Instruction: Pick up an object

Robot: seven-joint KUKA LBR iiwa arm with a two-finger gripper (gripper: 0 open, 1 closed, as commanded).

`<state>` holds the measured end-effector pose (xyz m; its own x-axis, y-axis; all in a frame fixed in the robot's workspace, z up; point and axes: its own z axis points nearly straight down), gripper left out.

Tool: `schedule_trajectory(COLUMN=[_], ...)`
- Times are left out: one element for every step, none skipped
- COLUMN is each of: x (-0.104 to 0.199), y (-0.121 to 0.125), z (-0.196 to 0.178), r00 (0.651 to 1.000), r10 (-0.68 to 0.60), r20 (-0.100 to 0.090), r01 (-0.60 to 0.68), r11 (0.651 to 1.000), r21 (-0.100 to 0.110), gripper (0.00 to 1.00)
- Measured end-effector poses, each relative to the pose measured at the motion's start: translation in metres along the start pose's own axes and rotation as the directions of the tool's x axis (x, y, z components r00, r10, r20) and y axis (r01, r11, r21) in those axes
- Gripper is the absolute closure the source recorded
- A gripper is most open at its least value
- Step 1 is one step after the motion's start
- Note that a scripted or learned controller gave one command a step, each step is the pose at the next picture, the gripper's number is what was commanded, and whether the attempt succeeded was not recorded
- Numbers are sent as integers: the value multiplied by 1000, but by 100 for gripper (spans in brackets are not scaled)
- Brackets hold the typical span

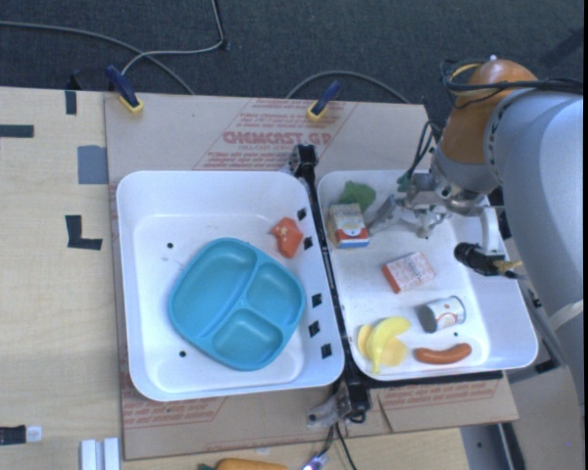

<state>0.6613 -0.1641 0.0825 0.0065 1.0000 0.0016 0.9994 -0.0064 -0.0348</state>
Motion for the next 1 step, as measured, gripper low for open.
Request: schedule_trajectory(x=[14], y=[-71], z=[-1], r00=[1000], r10=[-7], r20=[4], r01=[7], r11=[999], r21=[-36], gripper=[0])
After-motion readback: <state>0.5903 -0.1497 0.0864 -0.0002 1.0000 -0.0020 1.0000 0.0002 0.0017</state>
